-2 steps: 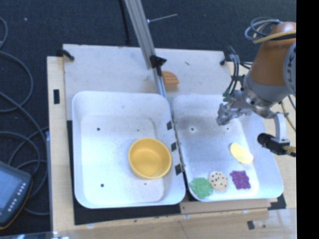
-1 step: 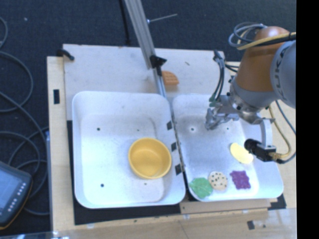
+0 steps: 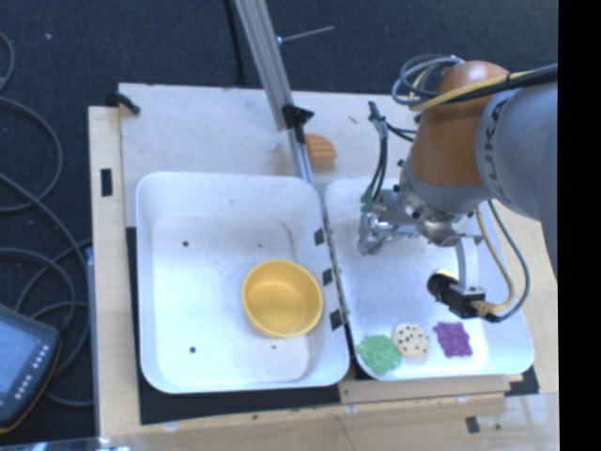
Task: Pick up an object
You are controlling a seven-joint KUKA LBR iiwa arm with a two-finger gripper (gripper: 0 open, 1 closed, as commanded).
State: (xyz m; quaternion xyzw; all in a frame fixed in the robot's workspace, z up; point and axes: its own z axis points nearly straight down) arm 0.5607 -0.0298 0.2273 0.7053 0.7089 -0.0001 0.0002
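Objects I count: one round yellow plastic bowl (image 3: 282,297) in the left white bin (image 3: 188,214); three small pieces at the right white bin's (image 3: 498,346) 6 o'clock rim: a green leafy lump (image 3: 379,353), a cream speckled disc (image 3: 410,341), a purple knobbly cluster (image 3: 454,339). Metal two-finger gripper (image 3: 372,236) hovers at that bin's 11 o'clock, nothing visibly held; its spread I cannot tell.

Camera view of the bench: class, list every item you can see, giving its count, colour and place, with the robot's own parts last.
bowl: one, yellow, in the left bin toward its right side.
green piece: one, green, near edge of the right bin, left of the cookie.
cookie: one, pale with dark dots, near edge of the right bin, between the green and purple pieces.
purple piece: one, purple, near edge of the right bin, right of the cookie.
orange item: one, orange, on the bench behind the bins.
bins: two, white, side by side on the bench.
metal rail: one, grey, slanting up from the back of the bins.
arm: one, grey with orange band, above the right bin.
gripper: one, metal, over the right bin's far left part.
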